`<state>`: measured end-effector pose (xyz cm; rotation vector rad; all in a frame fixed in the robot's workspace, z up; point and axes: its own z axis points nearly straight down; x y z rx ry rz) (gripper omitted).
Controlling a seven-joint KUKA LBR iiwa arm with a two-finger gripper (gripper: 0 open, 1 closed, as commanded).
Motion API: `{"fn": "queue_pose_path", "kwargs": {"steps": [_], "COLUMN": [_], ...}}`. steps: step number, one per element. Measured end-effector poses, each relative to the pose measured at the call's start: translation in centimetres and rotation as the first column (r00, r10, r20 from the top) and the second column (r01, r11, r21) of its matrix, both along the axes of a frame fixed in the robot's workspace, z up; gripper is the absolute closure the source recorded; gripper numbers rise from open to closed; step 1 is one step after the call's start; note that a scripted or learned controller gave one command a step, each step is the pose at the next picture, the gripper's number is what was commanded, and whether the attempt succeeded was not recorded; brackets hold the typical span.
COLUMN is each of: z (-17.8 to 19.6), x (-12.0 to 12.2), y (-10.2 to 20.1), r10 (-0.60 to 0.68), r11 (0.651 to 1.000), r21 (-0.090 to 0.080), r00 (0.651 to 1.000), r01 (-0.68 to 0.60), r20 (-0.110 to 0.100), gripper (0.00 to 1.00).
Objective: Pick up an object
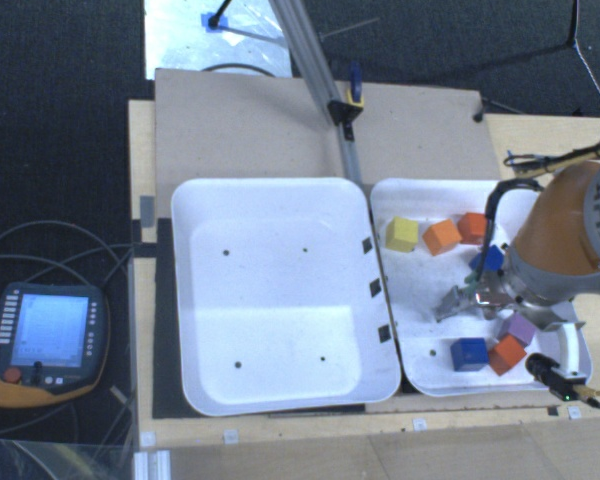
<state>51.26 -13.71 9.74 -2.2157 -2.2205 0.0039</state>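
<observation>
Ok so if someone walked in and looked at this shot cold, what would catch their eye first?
Probably the grey arm with its orange band reaching in from the right, its gripper low over the right bin. Next, the bright blocks scattered in that bin: a yellow block and an orange block near the far wall, a blue block near the front. The left bin looks plain white by contrast.

The arm (570, 233) is seen reaching in from the right edge, its orange band lying over the right side of the right-hand bin (410, 193). Below the band the grey wrist is bent leftward and down. The gripper (460, 303) is held low near the middle of that bin, its metal fingers (448, 308) pointed left.
</observation>
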Motion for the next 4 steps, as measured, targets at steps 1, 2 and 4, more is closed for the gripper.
{"fn": "queue_pose_path", "kwargs": {"steps": [1, 2, 4], "z": [-0.7, 0.4, 9.3], "x": [0.0, 0.2, -0.3], "y": [0.0, 0.0, -0.4], "r10": [0.000, 0.003, 0.002], "r11": [1.000, 1.000, 1.000], "r21": [-0.001, -0.002, -0.003], "r00": [1.000, 1.000, 1.000], "r01": [0.000, -0.003, -0.002], "r20": [0.005, 0.008, 0.012], "gripper": [0.00, 1.00, 1.00]}}
